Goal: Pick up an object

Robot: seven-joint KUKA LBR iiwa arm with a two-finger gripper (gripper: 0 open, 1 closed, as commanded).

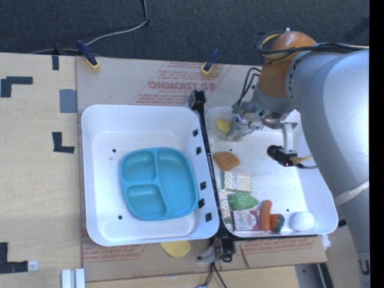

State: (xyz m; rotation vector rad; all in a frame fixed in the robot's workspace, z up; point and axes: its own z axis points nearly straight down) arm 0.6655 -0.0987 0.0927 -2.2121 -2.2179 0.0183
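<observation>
My gripper (236, 131) reaches down into the far left part of the right bin (312, 185), just right of a small yellow piece (223, 125). A brown cookie-like piece (226, 159) lies a little nearer than the gripper. Along the bin's near side lie checkered cards (237, 182), a green leaf-shaped piece (241, 201), a small printed box (245, 219), a carrot (266, 215) and a white ball (302, 221). The arm's bulk covers the bin's right side.
The left bin (96, 161) holds a blue divided plate (158, 182). A yellow item (175, 248) lies on the cardboard outside the left bin's near edge. Black clips run along the wall between the bins. Two yellow-blue clamps (89, 56) hold the cardboard's far edge.
</observation>
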